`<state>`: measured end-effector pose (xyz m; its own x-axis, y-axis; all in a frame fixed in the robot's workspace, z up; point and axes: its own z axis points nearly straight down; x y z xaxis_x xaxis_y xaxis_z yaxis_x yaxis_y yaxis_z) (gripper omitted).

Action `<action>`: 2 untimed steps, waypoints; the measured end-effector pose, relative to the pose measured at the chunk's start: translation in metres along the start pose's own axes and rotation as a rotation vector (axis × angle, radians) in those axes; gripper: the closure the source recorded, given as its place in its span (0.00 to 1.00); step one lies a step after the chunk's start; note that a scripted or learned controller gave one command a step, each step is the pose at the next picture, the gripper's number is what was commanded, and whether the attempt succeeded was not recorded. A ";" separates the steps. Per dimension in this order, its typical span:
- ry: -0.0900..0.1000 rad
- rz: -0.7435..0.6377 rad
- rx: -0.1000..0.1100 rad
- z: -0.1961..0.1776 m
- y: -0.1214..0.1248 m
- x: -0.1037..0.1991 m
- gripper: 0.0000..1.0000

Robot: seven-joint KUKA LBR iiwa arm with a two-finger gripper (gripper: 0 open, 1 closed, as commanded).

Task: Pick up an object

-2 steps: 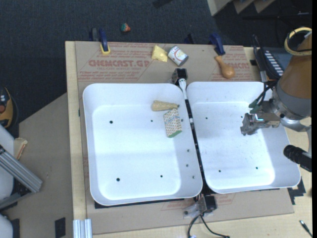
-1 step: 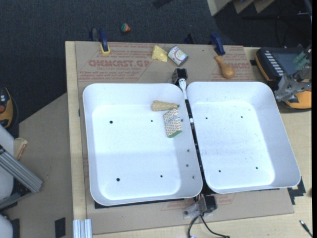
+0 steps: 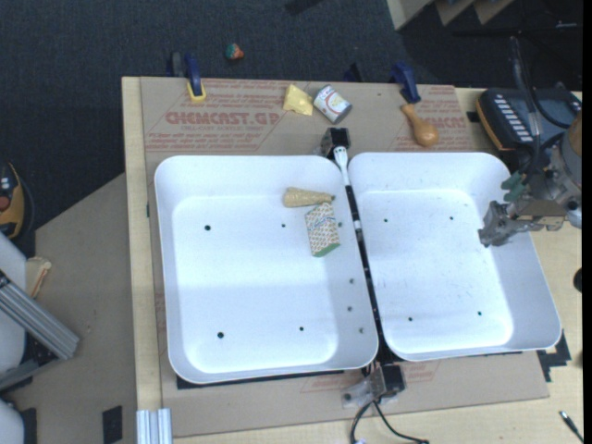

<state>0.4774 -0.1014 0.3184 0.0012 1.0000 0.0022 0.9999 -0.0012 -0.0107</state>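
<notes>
Gripper hung over the right bin's 3 o'clock rim while the objects lay in the left bin.

The gripper [image 3: 495, 225] sat at the 3 o'clock edge of the right bin [image 3: 444, 336]; whether it was open or shut could not be told, and nothing was visible in its grasp. In the left bin [image 3: 250, 340], toward 1 o'clock, a tan cone-shaped piece [image 3: 306, 197] lay just beside a patterned green-and-white packet [image 3: 322, 228]. Beyond the bins at 12 o'clock, on the cardboard-covered bench [image 3: 231, 118], rested a yellow wedge [image 3: 298, 101], a small white box [image 3: 332, 104] and a wooden pear-shaped piece [image 3: 419, 125].
</notes>
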 end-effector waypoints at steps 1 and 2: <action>-0.004 -0.008 -0.027 -0.105 0.069 0.049 1.00; 0.000 -0.004 0.005 0.008 -0.003 0.089 1.00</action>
<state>0.4748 -0.0122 0.3107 -0.0028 1.0000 0.0025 0.9999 0.0028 -0.0160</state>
